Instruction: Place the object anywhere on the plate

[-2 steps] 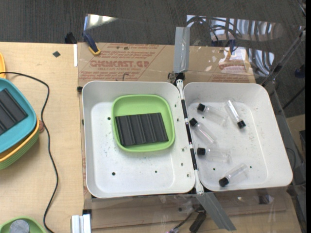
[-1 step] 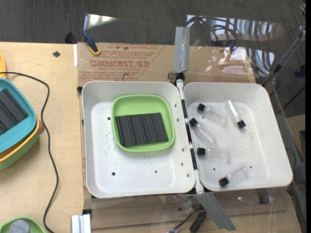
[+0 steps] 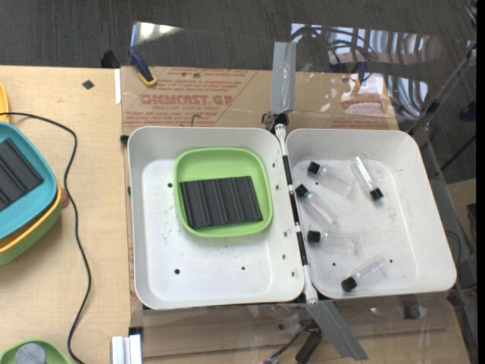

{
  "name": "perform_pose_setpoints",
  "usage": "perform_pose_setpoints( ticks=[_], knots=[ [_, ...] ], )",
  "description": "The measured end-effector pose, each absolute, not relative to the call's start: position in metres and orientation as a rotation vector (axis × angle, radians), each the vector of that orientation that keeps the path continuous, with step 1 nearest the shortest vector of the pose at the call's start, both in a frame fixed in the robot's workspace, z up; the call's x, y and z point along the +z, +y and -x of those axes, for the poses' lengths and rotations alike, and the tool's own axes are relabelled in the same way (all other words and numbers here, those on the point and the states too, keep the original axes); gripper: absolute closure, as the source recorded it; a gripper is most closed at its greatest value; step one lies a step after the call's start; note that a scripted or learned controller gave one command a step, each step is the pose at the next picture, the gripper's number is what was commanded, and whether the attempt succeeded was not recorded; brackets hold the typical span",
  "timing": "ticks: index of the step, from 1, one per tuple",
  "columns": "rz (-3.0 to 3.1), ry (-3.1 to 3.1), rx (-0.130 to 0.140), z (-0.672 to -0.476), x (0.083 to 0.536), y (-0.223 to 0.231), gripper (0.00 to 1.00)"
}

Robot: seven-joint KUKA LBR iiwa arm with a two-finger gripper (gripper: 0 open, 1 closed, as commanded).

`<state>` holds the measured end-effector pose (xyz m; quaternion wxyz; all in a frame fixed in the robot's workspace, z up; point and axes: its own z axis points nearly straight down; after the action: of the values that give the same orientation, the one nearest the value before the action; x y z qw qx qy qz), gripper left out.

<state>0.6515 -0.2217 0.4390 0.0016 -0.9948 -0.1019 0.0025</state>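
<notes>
While the left bin [image 3: 151, 264] carries a green plate [image 3: 223, 192] with a dark ribbed mat [image 3: 220, 202] lying on it, the right bin [image 3: 409, 256] holds five clear tubes with black caps, scattered apart: three nearer the divider [image 3: 326, 171] [image 3: 314, 202] [image 3: 330, 238], one toward the back [image 3: 365, 177], one at front [image 3: 362, 273]. Gripper state: cannot tell.

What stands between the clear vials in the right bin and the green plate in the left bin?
Only the two bins' adjoining walls separate the vials from the green plate. A dark ribbed insert covers the plate's middle.
</notes>
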Motion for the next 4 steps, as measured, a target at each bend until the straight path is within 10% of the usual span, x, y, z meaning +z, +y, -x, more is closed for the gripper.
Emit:
perform_pose_setpoints(
  ticks=[4],
  knots=[
    [3.123,-0.321,0.007,-0.6517,0.4394,-0.2218,0.0]
  ],
)
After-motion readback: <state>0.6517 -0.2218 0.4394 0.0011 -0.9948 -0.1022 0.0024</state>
